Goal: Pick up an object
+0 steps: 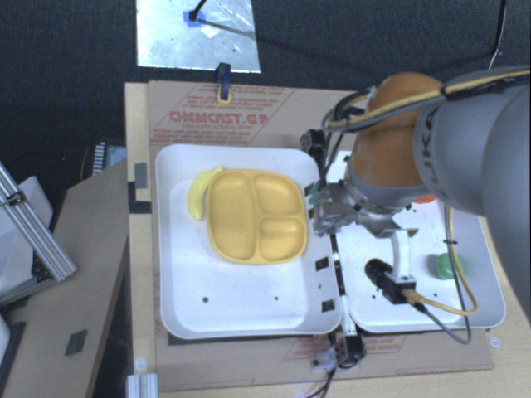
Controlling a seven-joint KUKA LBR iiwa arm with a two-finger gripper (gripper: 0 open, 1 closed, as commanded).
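Jaws: right of the frame's centre, low over the seam where the two bins meet; how far open they stand cannot be told, and nothing is seen held in them.
Arm [477, 152]: grey, entering from the right edge, with its orange band [394, 131] just above and right of the jaws.
Yellow plate [253, 214]: three sections, lying flat in the middle of the left bin [241, 301], its right edge just beside the jaws.
Banana-shaped piece [197, 193]: yellow, curved, against the plate's upper left edge (whether it tucks under the plate is unclear).
Green object [444, 265]: small and rounded, in the right bin [369, 309], towards the right of the frame and well apart from the jaws, partly behind a yellow cable.
Orange patch [423, 197]: a sliver in the right bin at the arm's lower edge, too hidden to identify.
Cardboard sheet [216, 118]: red-printed, under both bins, on the table [91, 305].
Clamp [224, 85]: yellow and dark, on the cardboard's top edge.
Foil sheet [199, 19]: silvery square at the upper left of the frame, on dark floor.
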